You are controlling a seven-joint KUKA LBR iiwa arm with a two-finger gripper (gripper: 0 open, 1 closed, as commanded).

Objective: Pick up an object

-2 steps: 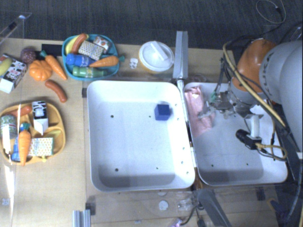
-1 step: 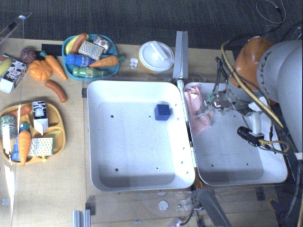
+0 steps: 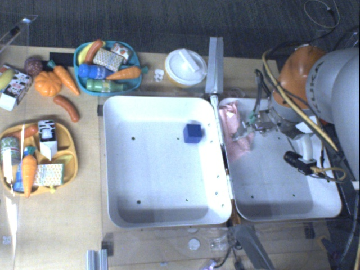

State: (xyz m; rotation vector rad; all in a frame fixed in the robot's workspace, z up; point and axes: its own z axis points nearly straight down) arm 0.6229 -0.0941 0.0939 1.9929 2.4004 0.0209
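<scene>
**Tool low over the pink object in the right bin**

Tool [image 3: 247,129] sits at the far-left part of the right bin [image 3: 292,207], reaching in from the grey arm [image 3: 337,89] with its orange band. It is directly over or against a pink, crumpled-looking object [image 3: 232,129] that lies along that bin's left wall, at its far end. Whether the tool is spread or pressed together cannot be told, nor whether the pink object is between its tips; the dark wrist parts and cables blur into one another there.

Left of the right bin, touching it along one edge, stands the left bin [image 3: 135,201]. A small blue cube [image 3: 193,133] rests on its floor near its far-right corner, just across the shared wall from the pink object and apart from the tool.
</scene>
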